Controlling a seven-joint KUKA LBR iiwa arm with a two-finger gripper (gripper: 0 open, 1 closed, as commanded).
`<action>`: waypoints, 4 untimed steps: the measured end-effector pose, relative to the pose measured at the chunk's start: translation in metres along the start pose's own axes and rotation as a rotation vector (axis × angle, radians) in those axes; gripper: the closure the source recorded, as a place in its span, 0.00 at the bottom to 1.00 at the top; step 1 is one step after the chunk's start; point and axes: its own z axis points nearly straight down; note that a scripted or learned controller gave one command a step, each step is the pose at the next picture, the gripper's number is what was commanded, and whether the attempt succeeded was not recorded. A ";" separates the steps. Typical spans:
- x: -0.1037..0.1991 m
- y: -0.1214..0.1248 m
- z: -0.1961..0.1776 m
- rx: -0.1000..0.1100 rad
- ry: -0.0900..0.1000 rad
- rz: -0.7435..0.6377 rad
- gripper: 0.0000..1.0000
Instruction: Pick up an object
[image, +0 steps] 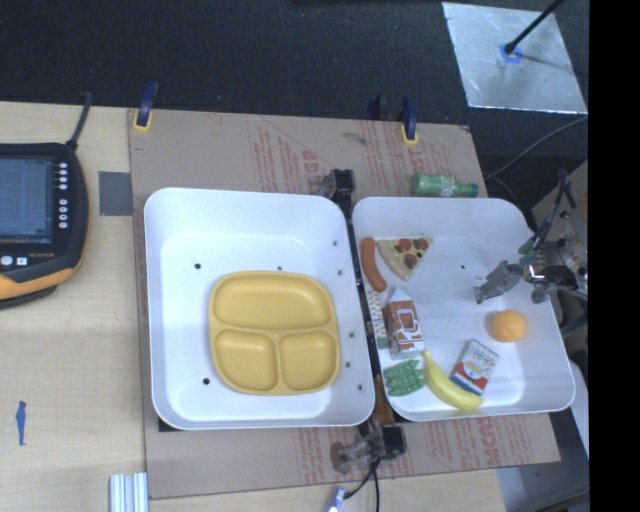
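While the pincer (497, 285) hovers, an orange (508, 326) sits near; banana (447, 384) apart.

Red print on the cardboard sheet (300, 160) is too small to read.

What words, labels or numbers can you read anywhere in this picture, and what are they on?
No text can be read with certainty.
Cardboard sheet: red printed lettering in bands, too blurred to read.
Brown and white carton: large white marking, not legible.
Small red, white and blue carton: print too small.
Green bottle: label blurred.
Handheld pendant: screen and buttons unreadable.
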 end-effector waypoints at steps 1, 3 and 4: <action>0.057 0.056 0.046 0.000 -0.001 -0.002 0.00; 0.084 0.138 0.120 0.002 0.000 0.001 0.00; 0.084 0.140 0.106 0.000 0.001 -0.002 1.00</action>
